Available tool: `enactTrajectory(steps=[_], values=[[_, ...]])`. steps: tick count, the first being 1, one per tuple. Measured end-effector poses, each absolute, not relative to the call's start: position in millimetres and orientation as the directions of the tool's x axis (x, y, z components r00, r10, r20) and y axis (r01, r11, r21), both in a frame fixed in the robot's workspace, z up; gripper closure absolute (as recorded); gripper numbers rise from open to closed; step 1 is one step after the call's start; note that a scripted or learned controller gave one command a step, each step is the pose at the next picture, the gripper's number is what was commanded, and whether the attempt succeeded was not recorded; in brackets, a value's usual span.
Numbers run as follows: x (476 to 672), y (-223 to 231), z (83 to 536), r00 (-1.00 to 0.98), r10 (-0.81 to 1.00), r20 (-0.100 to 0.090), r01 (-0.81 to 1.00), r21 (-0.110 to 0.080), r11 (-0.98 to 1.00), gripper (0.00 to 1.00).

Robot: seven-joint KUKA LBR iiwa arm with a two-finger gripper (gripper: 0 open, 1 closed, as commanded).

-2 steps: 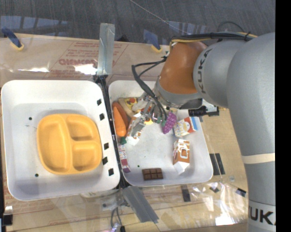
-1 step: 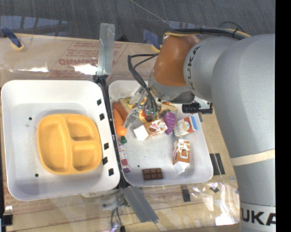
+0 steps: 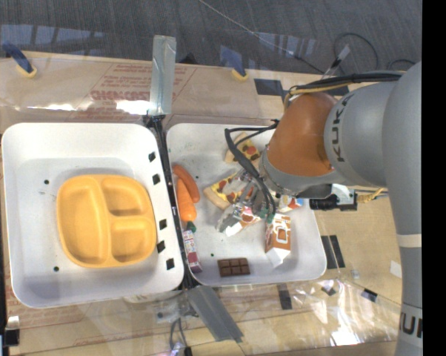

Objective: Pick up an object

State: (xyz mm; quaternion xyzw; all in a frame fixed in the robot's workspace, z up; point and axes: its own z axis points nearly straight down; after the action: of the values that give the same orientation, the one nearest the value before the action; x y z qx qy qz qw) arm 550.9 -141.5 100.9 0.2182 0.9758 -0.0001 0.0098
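Two white bins (image 3: 30, 221): one yellow tray (image 3: 104, 219) left, one carrot (image 3: 186, 193), one chocolate bar (image 3: 234, 267) right; hand's (image 3: 241, 206) grip unclear.

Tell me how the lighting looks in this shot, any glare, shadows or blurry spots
Camera view: even, bright light overall; glare streaks on the clear plastic sheet above the bins; soft shadow inside the left bin around the yellow tray; the arm shades the clutter beneath it in the right bin; small items there look soft, hard to make out.
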Motion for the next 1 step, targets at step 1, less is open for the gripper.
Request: enactTrajectory(steps=[1], values=[[552.3,-140.2,110.4,-0.908,0.419,-0.020,0.419,0.005,0.908,1.00]])
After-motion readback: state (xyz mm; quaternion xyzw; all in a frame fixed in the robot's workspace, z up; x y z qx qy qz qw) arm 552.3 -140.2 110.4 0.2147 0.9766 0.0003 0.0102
